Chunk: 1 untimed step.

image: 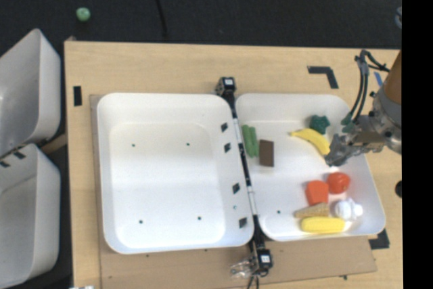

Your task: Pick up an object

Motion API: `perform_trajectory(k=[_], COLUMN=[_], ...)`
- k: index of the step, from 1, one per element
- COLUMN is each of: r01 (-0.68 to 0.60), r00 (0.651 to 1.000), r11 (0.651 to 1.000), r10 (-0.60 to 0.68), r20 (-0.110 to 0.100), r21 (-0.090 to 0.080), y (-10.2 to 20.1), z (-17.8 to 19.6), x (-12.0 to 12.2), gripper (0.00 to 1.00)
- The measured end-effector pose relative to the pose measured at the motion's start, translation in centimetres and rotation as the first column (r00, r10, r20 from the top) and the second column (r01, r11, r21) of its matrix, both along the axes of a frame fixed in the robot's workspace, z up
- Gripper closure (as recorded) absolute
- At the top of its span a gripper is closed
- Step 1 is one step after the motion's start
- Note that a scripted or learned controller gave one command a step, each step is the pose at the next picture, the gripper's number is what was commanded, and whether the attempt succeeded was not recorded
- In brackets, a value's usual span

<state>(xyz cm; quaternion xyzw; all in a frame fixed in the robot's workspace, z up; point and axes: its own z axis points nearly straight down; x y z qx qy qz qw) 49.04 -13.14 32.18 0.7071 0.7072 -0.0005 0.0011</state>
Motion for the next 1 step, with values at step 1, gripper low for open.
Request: perform_trajectory(k=[1], r01=[-0.006], r00=[1.0], r11=[1.0], r10=[0.006], r20=[0.021], r21=[-0.004], y=[0.31], z=[15.38], x=[4.13], gripper=[1.0])
